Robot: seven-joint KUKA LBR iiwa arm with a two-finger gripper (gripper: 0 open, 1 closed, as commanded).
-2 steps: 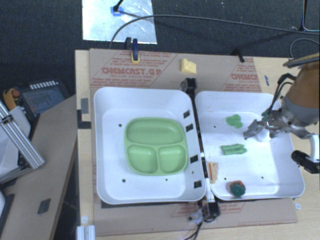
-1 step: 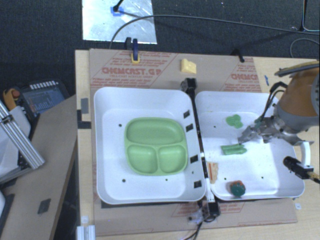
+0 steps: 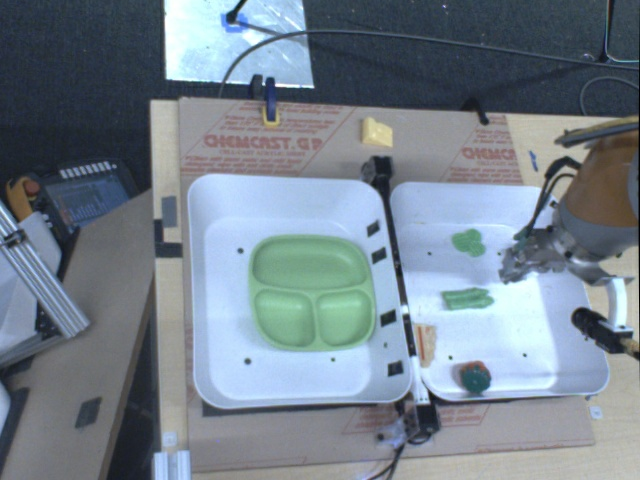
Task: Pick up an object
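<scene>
White plastic, two shallow bins side by side: my left bin (image 3: 215, 218) carries a pale green divided tray (image 3: 308, 291) with three compartments, nothing in them that I can see. My right bin (image 3: 560, 363) holds the pickable pieces: a small green leafy lump (image 3: 468, 241) near its top, a green bean-like piece (image 3: 467, 298) in the middle, a red-and-green round item (image 3: 474, 376) at the near edge, and an orange strip (image 3: 426, 343) against the left wall. I see the gripper (image 3: 520, 260) low over the right bin's upper right, apart from the green lump; whether it is spread or closed I cannot tell. Cardboard lies under both bins on the tabletop (image 3: 120, 298). A yellow block (image 3: 376, 132) sits on the cardboard behind. Dark carpet (image 3: 80, 68) lies beyond.
</scene>
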